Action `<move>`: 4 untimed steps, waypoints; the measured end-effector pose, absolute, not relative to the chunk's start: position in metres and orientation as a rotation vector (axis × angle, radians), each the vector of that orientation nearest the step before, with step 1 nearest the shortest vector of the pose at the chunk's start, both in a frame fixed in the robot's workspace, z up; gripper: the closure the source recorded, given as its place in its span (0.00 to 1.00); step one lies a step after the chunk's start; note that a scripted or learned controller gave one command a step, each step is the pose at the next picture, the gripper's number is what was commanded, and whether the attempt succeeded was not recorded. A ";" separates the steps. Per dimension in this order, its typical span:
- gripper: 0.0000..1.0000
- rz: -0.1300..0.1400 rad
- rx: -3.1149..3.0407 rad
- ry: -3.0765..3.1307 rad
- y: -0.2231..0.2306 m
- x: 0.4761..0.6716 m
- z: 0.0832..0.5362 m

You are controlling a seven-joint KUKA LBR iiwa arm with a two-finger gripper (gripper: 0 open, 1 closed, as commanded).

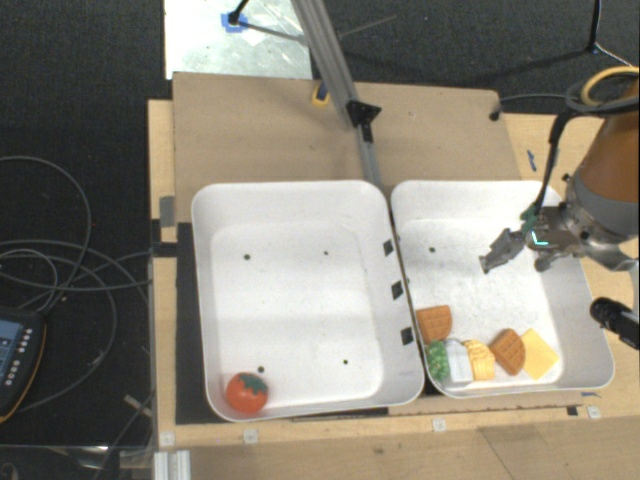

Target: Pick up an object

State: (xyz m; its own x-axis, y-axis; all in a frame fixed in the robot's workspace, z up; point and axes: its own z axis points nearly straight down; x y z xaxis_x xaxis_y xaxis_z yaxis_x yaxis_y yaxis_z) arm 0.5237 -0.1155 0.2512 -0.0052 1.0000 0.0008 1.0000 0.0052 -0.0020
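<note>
White bins (pixel 300 203) bear no readable labels; claw (pixel 497 256) hangs, state unclear.

Claw (pixel 497 255) above right bin (pixel 470 203), toy foods (pixel 487 353) near its front.

Right bin's (pixel 470 208) upper floor lies open; toy foods (pixel 485 353) crowd its lower edge.

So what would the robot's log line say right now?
claw: over right bin, holding nothing | tomato: left bin | toy food pile: untouched
</note>
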 end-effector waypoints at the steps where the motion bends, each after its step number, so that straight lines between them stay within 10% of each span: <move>1: 0.00 -0.002 -2.219 -2.225 -0.116 0.524 0.253; 4: 0.00 0.003 -2.219 -2.219 -0.117 0.536 0.090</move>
State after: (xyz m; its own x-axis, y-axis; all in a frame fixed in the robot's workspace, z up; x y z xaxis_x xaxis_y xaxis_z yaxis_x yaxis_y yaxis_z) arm 0.5357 -0.1165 0.0903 -0.0002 1.0000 0.0014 1.0000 0.0002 -0.0038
